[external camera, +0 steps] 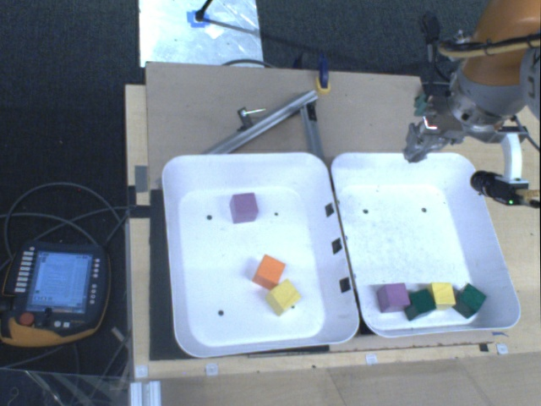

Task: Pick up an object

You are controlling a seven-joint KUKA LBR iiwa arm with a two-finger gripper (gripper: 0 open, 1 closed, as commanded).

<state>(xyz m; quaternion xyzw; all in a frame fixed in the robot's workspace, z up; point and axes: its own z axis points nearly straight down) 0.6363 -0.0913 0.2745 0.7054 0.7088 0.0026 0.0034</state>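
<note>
The left bin [182, 227] holds a purple cube [243, 207] near its back, an orange cube [269, 271] lower down and a yellow cube [283, 296] touching the orange one. Along the front of the right bin [482, 218] sit a purple cube [392, 296], a dark green cube [418, 304], a yellow cube [442, 293] and another green cube [470, 299]. My gripper [416, 146] hangs over the right bin's back rim, far from all the cubes, with nothing visible in it.
A grey metal bar [262, 121] lies slanted on the board behind the left bin. A teach pendant [55, 290] with its cable rests off the bench at the left. A shiny sheet [199, 19] lies on the floor behind.
</note>
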